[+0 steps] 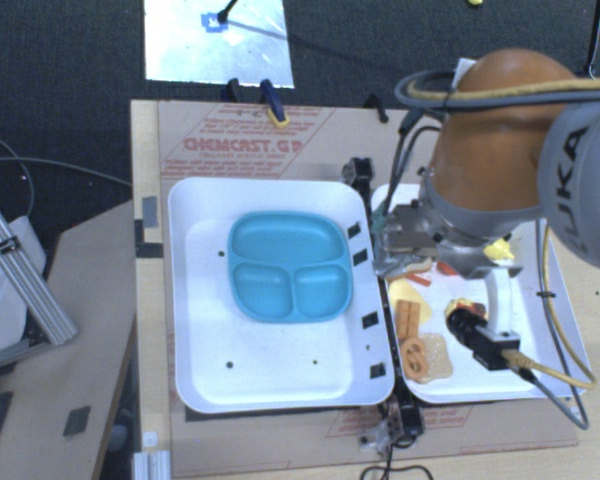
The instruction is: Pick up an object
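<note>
Two white bins on a cardboard-covered bench

A blue tray point(288, 268) is seen mid left bin point(195, 268); toy foods point(425, 353) are crowded at the right bin's point(540, 378) left edge, under the arm point(500, 138). Dark floor is around.

Arm point(540, 158): one, grey, orange band above the wrist; enters from the right, bent steeply downward. Wrist: pointing down, seen from above. Gripper point(405, 258): low beneath the wrist, largely hidden by it.
</note>
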Tool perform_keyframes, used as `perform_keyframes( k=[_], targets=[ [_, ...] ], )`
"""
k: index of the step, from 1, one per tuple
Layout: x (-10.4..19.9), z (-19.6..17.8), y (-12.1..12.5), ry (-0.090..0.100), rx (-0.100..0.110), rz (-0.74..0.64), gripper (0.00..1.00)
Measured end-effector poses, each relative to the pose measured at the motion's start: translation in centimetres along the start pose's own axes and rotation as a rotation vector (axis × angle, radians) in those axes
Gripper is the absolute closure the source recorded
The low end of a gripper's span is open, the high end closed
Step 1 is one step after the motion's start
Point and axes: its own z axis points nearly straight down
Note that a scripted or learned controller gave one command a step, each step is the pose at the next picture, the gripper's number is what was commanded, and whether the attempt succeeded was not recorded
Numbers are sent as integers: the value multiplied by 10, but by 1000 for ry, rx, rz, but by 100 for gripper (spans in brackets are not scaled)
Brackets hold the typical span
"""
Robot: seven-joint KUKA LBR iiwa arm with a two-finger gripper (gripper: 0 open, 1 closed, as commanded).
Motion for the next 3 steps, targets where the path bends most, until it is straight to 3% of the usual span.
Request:
perform_keyframes(
  k=[1, 2, 3],
  targets=[
    [17, -100, 0, 2, -8, 10, 100],
    [16, -94, -1, -2, 3, 11, 0],
    [16, -105, 0, -1, -1, 5, 100]
  ],
)
